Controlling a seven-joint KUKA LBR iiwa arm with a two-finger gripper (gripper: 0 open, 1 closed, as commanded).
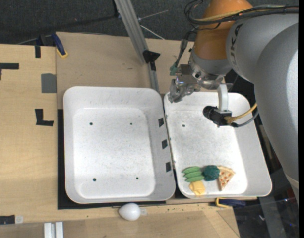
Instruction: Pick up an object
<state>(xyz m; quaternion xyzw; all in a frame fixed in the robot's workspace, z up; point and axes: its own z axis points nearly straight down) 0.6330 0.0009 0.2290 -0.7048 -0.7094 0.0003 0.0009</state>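
The grey arm's hand (pixel 177 92) hovers over the right white plastic bin's (pixel 251 148) far left corner; its grip cannot be told. Small colourful toy foods (pixel 207 176) cluster along the bin's near edge.

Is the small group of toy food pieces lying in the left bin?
No, the toy food pieces lie in the right bin, at its near edge.

White speckled bins (pixel 112 103), green pea pod (pixel 192 172), dark teal broccoli (pixel 210 172), yellow chunk (pixel 197 187), orange-yellow pizza slice (pixel 224 177), white egg (pixel 129 211) on tan bench (pixel 23 152).
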